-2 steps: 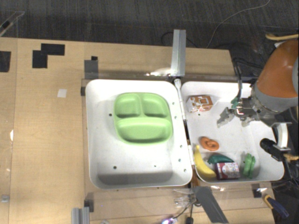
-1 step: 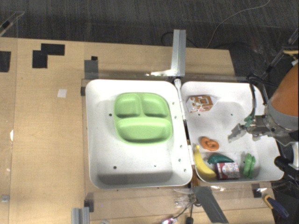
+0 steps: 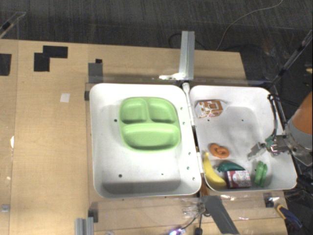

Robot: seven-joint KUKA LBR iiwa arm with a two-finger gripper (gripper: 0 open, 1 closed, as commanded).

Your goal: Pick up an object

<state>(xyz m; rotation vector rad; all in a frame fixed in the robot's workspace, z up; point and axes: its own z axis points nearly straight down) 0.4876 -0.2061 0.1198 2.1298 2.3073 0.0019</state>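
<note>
Camera view: gripper (image 3: pixel 259 151) sits at the right-hand side of the right bin (image 3: pixel 244 98), low over its floor, arm coming in over that bin's right wall. Fingers look slightly apart with nothing between them, but they're small and partly blurred, so treat that as a best guess.

Candidates all cluster along the right bin's front wall. Green ring toy (image 3: pixel 261 174) is nearest, just in front of the gripper and a touch toward the right wall. Red can (image 3: pixel 239 179) lies on its side just left of the ring, long axis running roughly along the front wall, with a dark teal piece (image 3: pixel 230 167) touching its top edge. Banana (image 3: pixel 211 172) is in the front-left corner of that bin, long axis running front to back along the divider. Orange donut-like piece (image 3: pixel 219 151) is left of the gripper at about the same depth, well clear of the walls. Brown-and-white packet (image 3: pixel 210 108) is near the back-left corner, farthest off.

Left bin (image 3: pixel 105 131) holds a green divided tray (image 3: pixel 148 122).

My read: shortest move is a small shift toward the front wall for the ring; the donut is the cleaner, less crowded target.
</note>
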